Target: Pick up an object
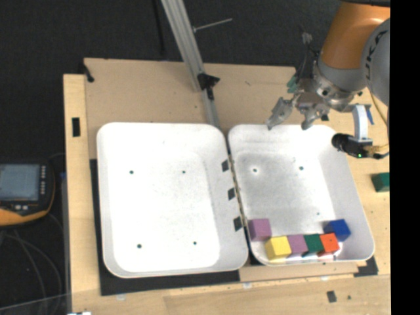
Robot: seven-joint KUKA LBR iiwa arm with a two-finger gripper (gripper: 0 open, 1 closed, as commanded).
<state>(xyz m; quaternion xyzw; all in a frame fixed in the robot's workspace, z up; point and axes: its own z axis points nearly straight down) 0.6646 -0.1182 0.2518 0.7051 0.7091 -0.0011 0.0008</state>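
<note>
My gripper [289, 119] hangs over the far rim of the right bin [295, 176], its two fingers spread apart and nothing between them. Several small blocks lie along that bin's near edge, far from the gripper: a purple block [260, 228], a yellow block [278, 247], a mauve block [297, 243], a green block [313, 243], an orange block [329, 243] and a blue block [338, 228].
The left bin [164, 195] lies beside the right one, joined by black clips. A slanted metal rail [190, 51] rises behind the bins. A handheld pendant [23, 189] sits off the bench at left. A small green object [380, 182] rests at the right edge.
</note>
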